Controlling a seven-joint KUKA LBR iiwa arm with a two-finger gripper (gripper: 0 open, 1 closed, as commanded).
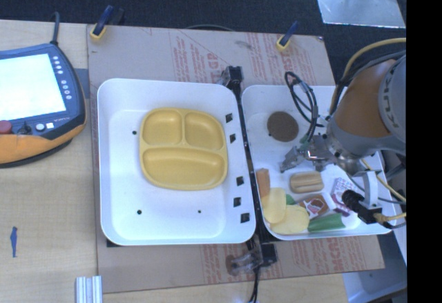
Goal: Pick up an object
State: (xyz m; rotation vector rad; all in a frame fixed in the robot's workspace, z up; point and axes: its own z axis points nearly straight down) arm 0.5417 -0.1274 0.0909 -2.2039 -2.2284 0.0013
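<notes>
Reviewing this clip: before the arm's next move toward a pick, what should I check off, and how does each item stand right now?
1. Gripper is above the right bin: ok.
2. Objects are available there: ok; a brown round piece, a tan bun-shaped piece, pale yellow slices and a green piece.
3. Something is between the fingers: cannot tell.
4. Nearest target is free-standing: ok; the tan bun-shaped piece lies just below the gripper, apart from the brown round piece.
5. Yellow divided plate in the left bin is clear of the arm: ok.
</notes>
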